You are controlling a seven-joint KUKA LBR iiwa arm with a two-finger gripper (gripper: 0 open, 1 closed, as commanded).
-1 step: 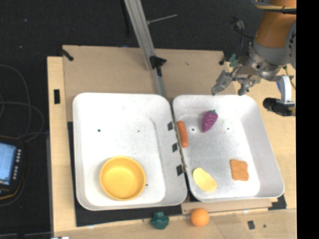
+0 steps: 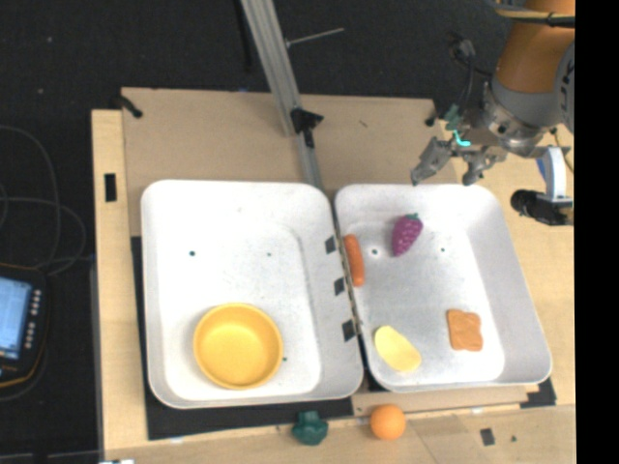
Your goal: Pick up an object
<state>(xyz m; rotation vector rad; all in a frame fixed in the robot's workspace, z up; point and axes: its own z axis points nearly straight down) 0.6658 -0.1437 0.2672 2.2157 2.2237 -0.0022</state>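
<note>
My gripper hangs above the far edge of the right bin, its two fingers spread apart and nothing between them. Below and to its left a purple grape bunch lies in the bin's far part. An orange carrot rests along the bin's left wall. A pale yellow piece sits near the front left, and an orange-brown block lies at the front right.
The left bin holds a yellow bowl at its front. An orange ball and a small green object lie on the bench in front of the bins. A slanted metal rail rises behind them.
</note>
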